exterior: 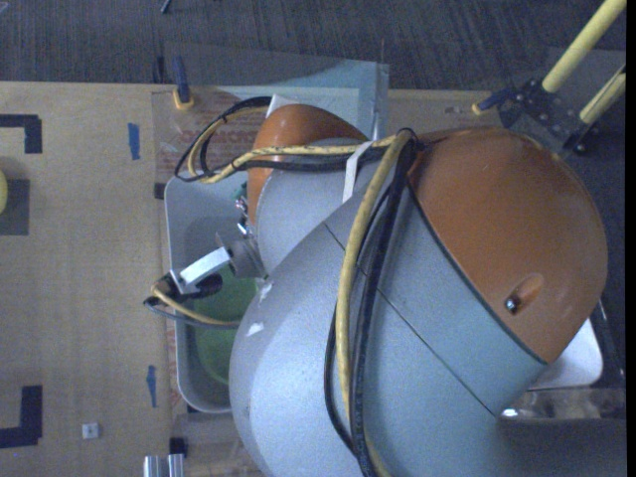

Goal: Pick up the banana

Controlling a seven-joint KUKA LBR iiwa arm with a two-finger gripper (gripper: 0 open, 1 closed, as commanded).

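Arm (427, 296) is right up near the camera from the right. Its grey shell and orange cap cover most of my view. The orange band (298, 132) sits at upper centre, and the arm runs down from there to the gripper (243, 258) over the left bin (171, 229). I only get the gripper's grey body, seen from behind, so I cannot tell whether it is open or closed or has anything in it.

The left bin's rim and a strip of its grey floor show along the left side of the arm. A green thing (214, 338) lies in the lower part of that strip, partly under the arm; I can't name it. I cannot tell where the banana lies, since the arm covers the rest of the bin.

A white corner (588, 358) pokes out below the orange cap at right, likely the other bin, not sure.

The tan worktop (79, 296) is left of the bin, with black corner marks (25, 132) and short blue tape strips (133, 140). A yellow patch (3, 193) is cut off by the left edge, with too little of it showing to say what it is. Dark carpet (298, 13) runs along the top.
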